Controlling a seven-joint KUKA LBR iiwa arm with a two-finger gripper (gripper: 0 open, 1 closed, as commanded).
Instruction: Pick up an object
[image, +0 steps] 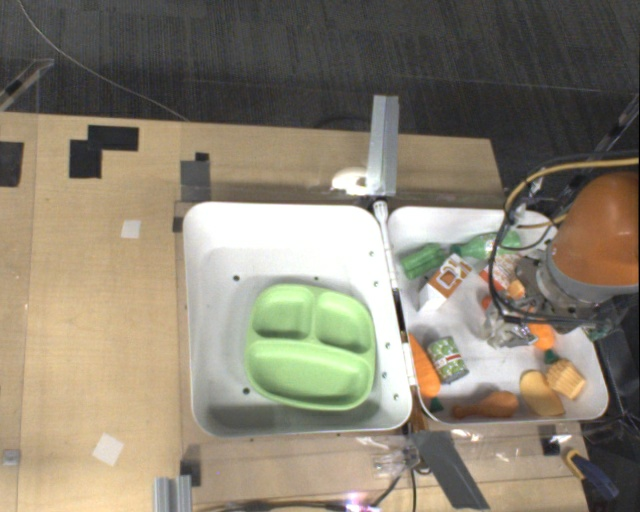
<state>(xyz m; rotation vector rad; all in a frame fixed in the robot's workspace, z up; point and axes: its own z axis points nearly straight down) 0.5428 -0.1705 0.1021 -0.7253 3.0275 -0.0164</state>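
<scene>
- At the near edge of the right bin (598, 405), a brown sausage-like piece (485, 405) is seen lying along the rim, with a tan rounded piece (541, 394) and a yellow ridged piece (566, 378) just beside it toward the right
- An orange carrot-like item (424, 368) is laid against the divider between the 2 bins, touching or nearly touching a small green-labelled can (447, 360)
- In the left bin (210, 300), a green plate with 3 compartments (312, 345) is placed toward the near right part, tilted slightly
- The pincer (512, 330) is lowered into the middle of the right bin, below the grey wrist and the orange band (598, 235) of the arm; its metal tip is seen close over the bin floor, but how far it is opened cannot be told, and nothing can be made out between its fingers
- A small orange object (541, 336) is seen just beside the pincer on the right
- Farther back, a white and brown carton (451, 278) lies near the centre of the right bin, and a green bottle-like item (425, 260) is laid toward its far left corner
- Beyond the bins, a grey metal post (383, 145) stands on the wooden tabletop (90, 330), with black markings (100, 148) at the far left
</scene>
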